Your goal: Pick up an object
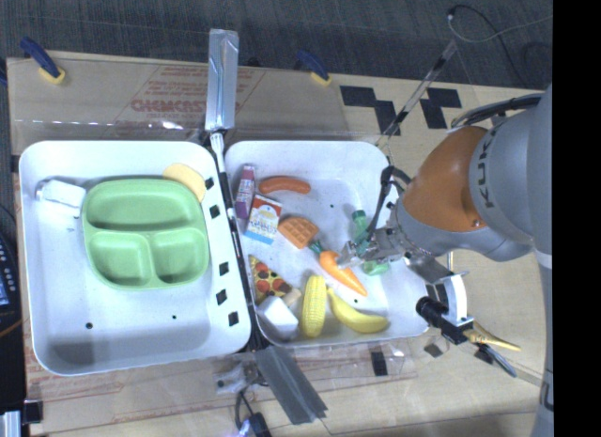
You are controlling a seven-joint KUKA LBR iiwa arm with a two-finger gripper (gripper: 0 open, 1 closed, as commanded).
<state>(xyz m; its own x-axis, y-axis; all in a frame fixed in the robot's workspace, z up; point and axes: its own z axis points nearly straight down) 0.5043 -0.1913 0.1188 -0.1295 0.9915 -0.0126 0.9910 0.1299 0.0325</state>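
Observation:
My gripper [360, 249] is down in the right bin [329, 156], near its right side, just right of an orange carrot [341, 274]. A small green item sits at the fingertips, and I cannot tell whether it is held. A yellow banana [358, 317] and a corn cob [313, 305] lie in front of the carrot. Further left are a waffle piece [299, 231], a sausage [285, 185], a small juice carton [264, 220], a purple bottle [245, 191], a pizza slice [270, 283] and a white block [278, 316].
The left bin [56, 332] holds a green divided tray [146, 231], a yellow piece [186, 179] at its top right corner and a white item [62, 194] at the far left. A metal divider [222, 78] stands between the bins. The arm's orange band [451, 191] overhangs the right rim.

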